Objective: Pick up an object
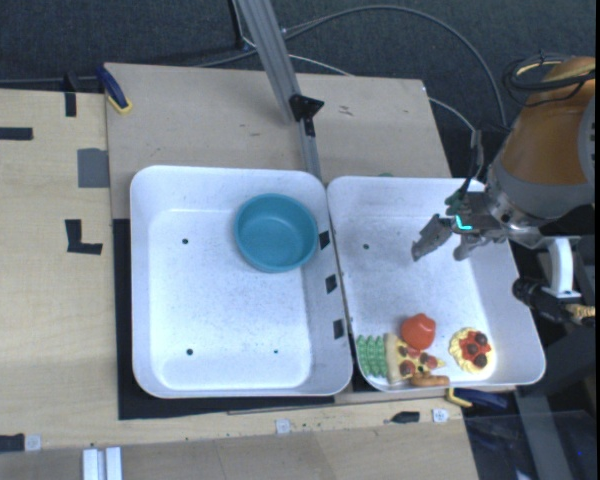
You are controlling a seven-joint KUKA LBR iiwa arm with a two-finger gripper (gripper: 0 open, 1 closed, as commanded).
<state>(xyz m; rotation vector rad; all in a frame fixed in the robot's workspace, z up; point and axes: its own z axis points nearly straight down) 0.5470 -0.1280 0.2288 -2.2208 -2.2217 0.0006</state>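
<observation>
- Gripper (450, 245) sits over the upper part of the right bin (380, 208), above bare floor. Two dark fingers stand spread apart, nothing between them.
- Candidate things lie in the right bin's near corner: a red tomato-like toy (417, 329), a green ridged piece (371, 351), a round yellow piece with red spots (472, 349), and a small brown-orange bit (424, 376), too small to identify.
- These sit crowded; tomato and the small bits appear to touch or overlap. The yellow piece lies just beside the bin's wall.
- Blue bowl (275, 231) rests alone in the upper part of the left bin (160, 268), well apart from the gripper.
- Handling, judged: toys look like light hard plastic, stiff, likely smooth and prone to slip. Tomato is rounded; close across its widest middle. Flat pieces offer only thin edges, poor purchase.
- Bowl judged light and rigid; grip over the rim, one finger inside, one outside.
- Risk: neighbours get nudged when closing in the crowded corner.
</observation>
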